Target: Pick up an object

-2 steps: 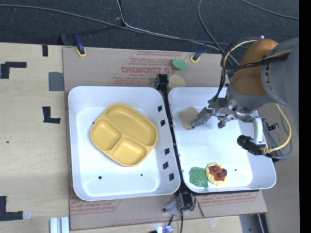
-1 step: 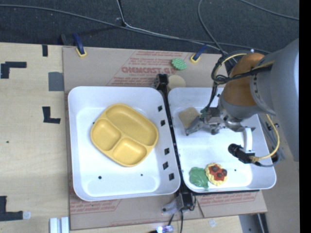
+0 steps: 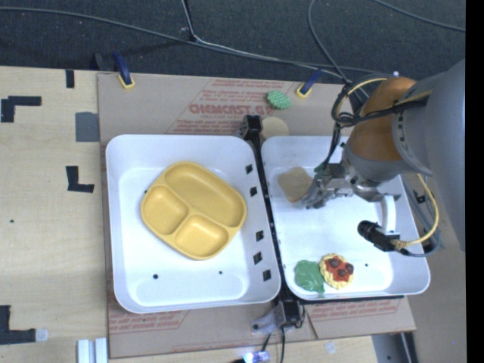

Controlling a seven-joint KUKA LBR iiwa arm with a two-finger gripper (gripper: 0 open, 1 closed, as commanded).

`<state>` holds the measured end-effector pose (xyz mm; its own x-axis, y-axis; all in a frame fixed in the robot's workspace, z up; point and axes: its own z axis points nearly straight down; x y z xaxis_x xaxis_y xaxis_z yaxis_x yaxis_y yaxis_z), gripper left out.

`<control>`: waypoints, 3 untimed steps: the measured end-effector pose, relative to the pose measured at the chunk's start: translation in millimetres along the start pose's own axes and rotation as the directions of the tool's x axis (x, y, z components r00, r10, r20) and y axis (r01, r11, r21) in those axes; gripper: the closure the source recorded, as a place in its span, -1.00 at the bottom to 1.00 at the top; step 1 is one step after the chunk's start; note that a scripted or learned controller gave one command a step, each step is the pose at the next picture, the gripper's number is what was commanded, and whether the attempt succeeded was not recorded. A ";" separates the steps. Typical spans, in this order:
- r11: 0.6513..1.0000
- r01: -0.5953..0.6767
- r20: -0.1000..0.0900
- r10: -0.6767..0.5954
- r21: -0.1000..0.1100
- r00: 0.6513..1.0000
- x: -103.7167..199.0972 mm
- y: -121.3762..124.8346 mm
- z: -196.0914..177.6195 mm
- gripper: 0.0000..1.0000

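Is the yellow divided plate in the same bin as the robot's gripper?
No, the yellow plate lies in the left bin, while the gripper is over the right bin.

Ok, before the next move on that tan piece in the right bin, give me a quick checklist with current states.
1. Gripper positioned at the tan piece: ok, right beside it.
2. Tan piece between the fingers: cannot tell.
3. Pizza toy and green toy away from the gripper: ok, at the right bin's near edge.
4. Yellow tray out of the way: ok, in the left bin.
5. Tan piece off the bin wall: ok.
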<state>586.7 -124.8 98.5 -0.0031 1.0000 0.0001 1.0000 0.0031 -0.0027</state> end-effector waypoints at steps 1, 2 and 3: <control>1.000 -0.001 0.000 0.001 -0.005 1.000 6.3 -5.5 -46.5 1.00; 1.000 -0.001 0.001 0.001 -0.007 1.000 13.6 3.2 -97.7 1.00; 1.000 -0.001 0.000 0.001 -0.007 1.000 18.6 -4.9 -149.2 1.00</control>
<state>582.1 -106.2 247.7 -0.0020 1.0000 -0.0003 1.0000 0.0020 0.0040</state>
